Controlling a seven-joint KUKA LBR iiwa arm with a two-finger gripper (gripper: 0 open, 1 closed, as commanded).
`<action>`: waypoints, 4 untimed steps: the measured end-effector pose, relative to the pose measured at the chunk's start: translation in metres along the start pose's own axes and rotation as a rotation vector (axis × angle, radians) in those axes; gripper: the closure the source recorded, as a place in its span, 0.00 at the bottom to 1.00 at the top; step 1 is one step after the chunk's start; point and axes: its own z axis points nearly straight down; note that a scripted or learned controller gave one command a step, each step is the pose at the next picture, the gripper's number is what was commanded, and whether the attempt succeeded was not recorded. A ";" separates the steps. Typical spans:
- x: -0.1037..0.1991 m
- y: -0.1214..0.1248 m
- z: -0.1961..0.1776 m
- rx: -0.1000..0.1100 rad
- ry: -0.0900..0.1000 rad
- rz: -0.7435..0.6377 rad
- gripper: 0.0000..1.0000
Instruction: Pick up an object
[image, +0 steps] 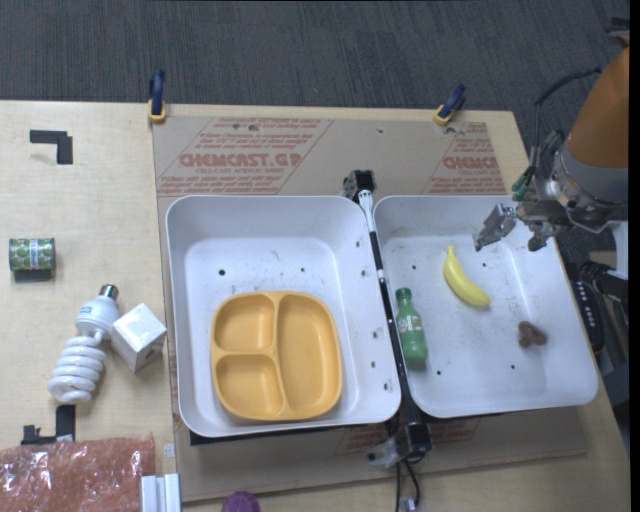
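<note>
- The gripper (515, 228) hung over the upper right part of the right bin (560, 385), its two fingers (492, 229) spread apart with nothing between them
- The grey arm with its orange band (608, 110) reached in from the right edge
- A banana (464, 279) lay in the right bin just below and left of the fingers, apart from them
- A green bottle (409, 325) lay near that bin's left wall, its cap pointing up the view
- A small brown lump (532, 335) sat toward the bin's right side, well apart from the banana
- The left bin (190, 250) held a yellow divided tray (277, 354)
- On the surface (90, 220) left of the bins lay a white bulb (82, 350), a white cube (138, 336) touching or just beside it, and a green can (31, 255) farther up
- Two clamps (156, 96) gripped the cardboard sheet's top edge
</note>
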 end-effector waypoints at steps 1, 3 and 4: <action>-0.032 -0.048 0.128 0.000 0.000 0.002 0.00; 0.018 -0.099 0.119 -0.003 0.000 0.004 1.00; 0.003 -0.038 0.128 -0.001 0.000 -0.001 1.00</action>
